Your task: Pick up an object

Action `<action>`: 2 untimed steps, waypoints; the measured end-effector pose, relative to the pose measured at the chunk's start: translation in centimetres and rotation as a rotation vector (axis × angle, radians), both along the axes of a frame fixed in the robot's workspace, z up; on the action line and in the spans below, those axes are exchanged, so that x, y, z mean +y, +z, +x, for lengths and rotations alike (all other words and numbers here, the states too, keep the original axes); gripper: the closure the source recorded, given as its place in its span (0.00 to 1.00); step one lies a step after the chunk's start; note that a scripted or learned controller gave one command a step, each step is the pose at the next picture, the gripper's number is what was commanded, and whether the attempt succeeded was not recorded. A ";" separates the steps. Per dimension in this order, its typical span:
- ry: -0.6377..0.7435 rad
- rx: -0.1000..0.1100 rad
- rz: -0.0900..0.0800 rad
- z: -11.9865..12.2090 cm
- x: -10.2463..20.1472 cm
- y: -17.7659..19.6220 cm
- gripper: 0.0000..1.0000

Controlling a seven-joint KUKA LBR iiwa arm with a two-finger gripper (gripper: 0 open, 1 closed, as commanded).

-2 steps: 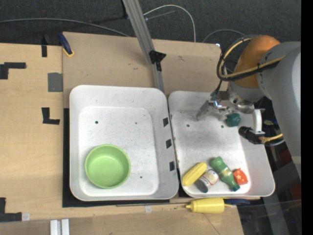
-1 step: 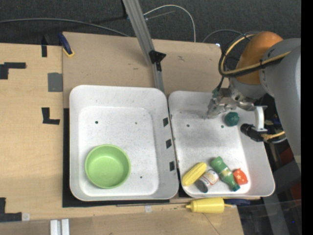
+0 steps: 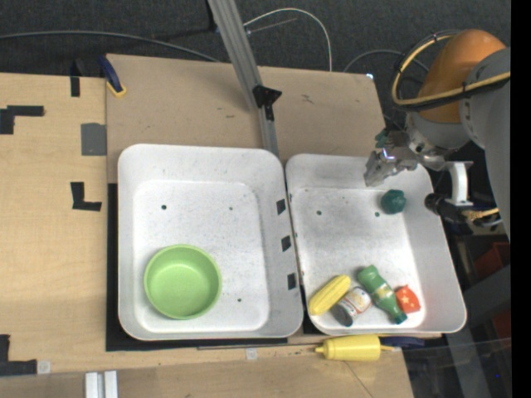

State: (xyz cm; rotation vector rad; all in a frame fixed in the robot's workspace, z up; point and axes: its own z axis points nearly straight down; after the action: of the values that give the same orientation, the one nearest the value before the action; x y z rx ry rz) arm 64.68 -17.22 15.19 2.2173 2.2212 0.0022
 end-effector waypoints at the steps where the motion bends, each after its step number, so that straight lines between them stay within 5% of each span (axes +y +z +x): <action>1: 0.001 -0.002 -0.001 0.6 -0.6 4.8 1.00; 2: 0.000 -0.002 -0.001 0.8 -0.6 10.1 1.00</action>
State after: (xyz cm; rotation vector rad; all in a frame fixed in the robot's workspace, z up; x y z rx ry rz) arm 65.44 -17.79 25.33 2.2156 2.2201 0.0040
